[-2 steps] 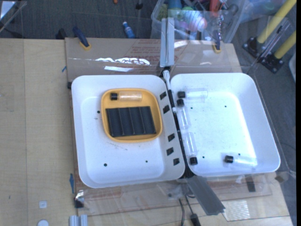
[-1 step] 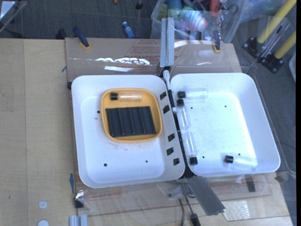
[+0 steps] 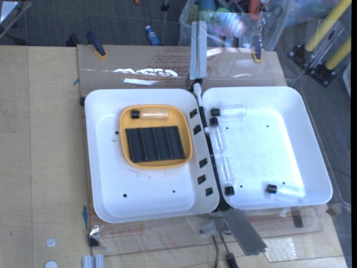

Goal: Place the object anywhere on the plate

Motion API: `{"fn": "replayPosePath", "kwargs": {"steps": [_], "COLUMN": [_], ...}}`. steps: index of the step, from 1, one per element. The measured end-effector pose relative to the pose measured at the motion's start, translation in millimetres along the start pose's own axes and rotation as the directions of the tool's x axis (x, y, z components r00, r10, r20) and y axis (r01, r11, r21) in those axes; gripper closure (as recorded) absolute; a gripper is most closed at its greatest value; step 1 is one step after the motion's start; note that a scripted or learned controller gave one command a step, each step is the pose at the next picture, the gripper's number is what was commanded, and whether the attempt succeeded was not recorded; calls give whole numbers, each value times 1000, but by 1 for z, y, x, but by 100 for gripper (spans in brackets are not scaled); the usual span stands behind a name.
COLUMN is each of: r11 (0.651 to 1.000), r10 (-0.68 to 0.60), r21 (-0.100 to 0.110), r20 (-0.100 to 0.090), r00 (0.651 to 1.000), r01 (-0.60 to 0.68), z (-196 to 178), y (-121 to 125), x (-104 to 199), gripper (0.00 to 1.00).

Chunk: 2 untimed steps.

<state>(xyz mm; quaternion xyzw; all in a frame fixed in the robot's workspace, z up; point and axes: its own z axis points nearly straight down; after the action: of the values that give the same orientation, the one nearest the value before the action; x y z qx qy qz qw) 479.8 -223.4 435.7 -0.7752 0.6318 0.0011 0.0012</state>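
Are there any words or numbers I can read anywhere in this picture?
None can be read.
Cardboard sheet behind the bins: faint reddish printing, too blurred to read.
Yellow plate in the left bin: no writing on it.
Clear tubes in the right bin: no labels to be seen.

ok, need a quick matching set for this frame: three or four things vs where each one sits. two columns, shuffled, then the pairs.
Things:
1. yellow plate
2. capped tube
3. clear tube with black cap
4. clear storage tub

Places:
A. front right corner of the right bin
B. floor behind the bench
C. middle of the left bin
D. back edge of the plate

Pairs: 1-C, 2-D, 3-A, 4-B
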Motion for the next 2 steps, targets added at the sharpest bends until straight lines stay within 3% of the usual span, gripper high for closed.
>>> {"fn": "replayPosePath", "kwargs": {"steps": [1,2], "r11": [922,831], "r10": [-388,-556], "r21": [1,1], "r20": [-1,-3], "r00": [922,831], "r01": [388,556], "z": [0,0], "y": [-3,-4], "x": [-10,-10], "gripper": [100,100]}}
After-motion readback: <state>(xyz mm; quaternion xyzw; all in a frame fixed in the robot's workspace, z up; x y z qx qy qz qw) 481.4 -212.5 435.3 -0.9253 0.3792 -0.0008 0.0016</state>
